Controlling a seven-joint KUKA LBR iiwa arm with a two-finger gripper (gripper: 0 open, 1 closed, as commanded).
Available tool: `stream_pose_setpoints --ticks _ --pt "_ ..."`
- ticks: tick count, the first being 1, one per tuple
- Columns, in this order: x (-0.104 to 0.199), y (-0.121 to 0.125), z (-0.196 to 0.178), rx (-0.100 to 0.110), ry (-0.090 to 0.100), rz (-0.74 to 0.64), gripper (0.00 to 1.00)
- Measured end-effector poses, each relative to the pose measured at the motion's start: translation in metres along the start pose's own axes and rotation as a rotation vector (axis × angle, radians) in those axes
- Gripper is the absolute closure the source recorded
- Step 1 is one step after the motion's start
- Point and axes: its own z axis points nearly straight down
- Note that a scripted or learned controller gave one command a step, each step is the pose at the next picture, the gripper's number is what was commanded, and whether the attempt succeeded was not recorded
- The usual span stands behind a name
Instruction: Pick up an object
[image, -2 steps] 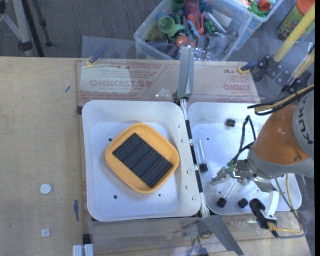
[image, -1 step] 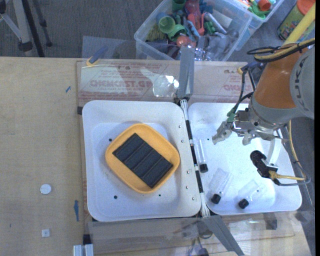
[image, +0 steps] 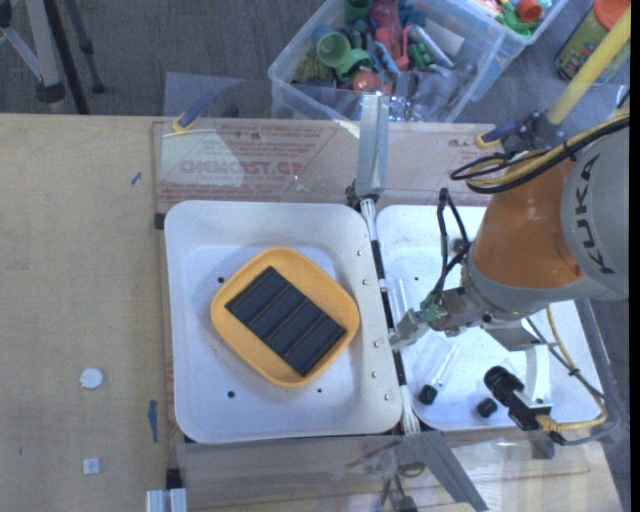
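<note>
Arm over the right bin, gripper state cannot be told
The yellow tray lies in the left bin, well apart; a descent here may grasp nothing

A clear plastic tub of mixed colourful toys stands on the floor beyond the far edge of the wooden bench. On the bench, just short of that tub, a sheet of cardboard with red print lies flat. A small white disc lies on the bench, well apart from the tub, towards the near left.
</note>
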Motion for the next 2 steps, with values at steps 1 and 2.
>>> stream_pose_setpoints --ticks 1,2 --pt "-0.007 0.043 -0.104 -0.005 -0.003 -0.04 0.0" --pt "0.012 -0.009 -0.025 -0.002 -0.001 -0.282 0.0"
